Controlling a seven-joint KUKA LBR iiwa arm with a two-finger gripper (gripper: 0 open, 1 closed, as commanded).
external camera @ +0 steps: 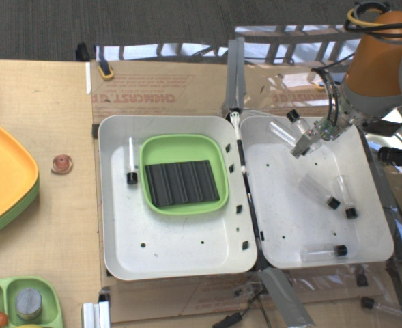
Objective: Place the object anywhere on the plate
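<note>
Down in the near left corner sits a green tray with little sections, and one section has a grey round thing in it. It rests on the tan surface. Some orange plates are stacked at the left edge, and a small red round thing lies near them.

Two white bins sit side by side. The left bin holds the green plate. A black ridged pad lies flat on the plate. Just left of the plate, lying on the bin floor, is a clear tube with a black cap. It is beside the plate, not on it.

The right bin has four more clear tubes with black caps. The near tube lies by the front wall. Two tubes lie close together in the middle right. The far tube lies near the back.

The arm comes in from the upper right and leans down and to the left over the right bin. The gripper points down at a slant, low over the back part of that bin, just beside the far tube. It is too small and blurry to tell if the gripper is wide, narrow or holding something
</note>
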